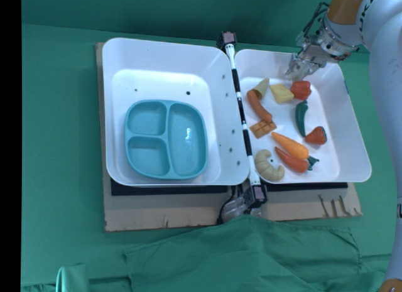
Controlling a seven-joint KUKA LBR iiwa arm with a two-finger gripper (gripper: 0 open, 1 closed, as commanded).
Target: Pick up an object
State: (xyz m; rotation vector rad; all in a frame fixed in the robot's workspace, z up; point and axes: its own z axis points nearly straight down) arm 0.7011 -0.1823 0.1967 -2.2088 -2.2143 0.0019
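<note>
The right bin point(352, 140) holds several toy foods. A yellow cheese wedge point(281, 93) and a red pepper point(301, 88) lie near its far side. My gripper point(299, 71) hangs just above and behind these two, fingers pointing down and open, with nothing between them. Further in lie a cone-shaped piece point(260, 85), a sausage point(259, 105), a waffle square point(262, 127), a green chili point(302, 118), a red strawberry-like piece point(316, 135), a carrot point(289, 144), a red chili point(293, 160) and a croissant point(269, 165).
The left bin point(125, 58) holds a teal divided plate point(166, 139). A black-and-white striped bar point(241, 108) runs between the bins. Green cloth point(251, 253) is bunched in front of the bench. The grey arm point(383, 46) comes in along the right.
</note>
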